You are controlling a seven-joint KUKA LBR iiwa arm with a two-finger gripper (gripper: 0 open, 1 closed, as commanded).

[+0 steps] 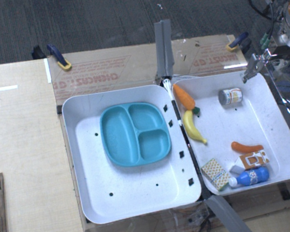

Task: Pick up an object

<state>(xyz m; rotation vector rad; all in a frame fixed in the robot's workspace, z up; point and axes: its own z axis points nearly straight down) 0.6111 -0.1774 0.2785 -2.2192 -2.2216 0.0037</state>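
Note:
The right bin (276, 119) holds several objects. A carrot (184, 97) and a banana (192, 127) lie along its left wall. A small can (230, 96) lies on its side near the back. Toward the front are an orange-red sausage (246, 147), an orange carton (254, 160), a blue bottle (250, 178) and a patterned yellowish packet (215, 173). My gripper (252, 68) hangs over the back right corner of this bin, above and to the right of the can, touching none of the objects.
A teal divided plate (136, 133) lies in the left bin (82, 166). Clamps (59, 58) hold a cardboard sheet behind the bins. A grey post (164, 49) stands at the back between the bins. Cables hang at the far right.

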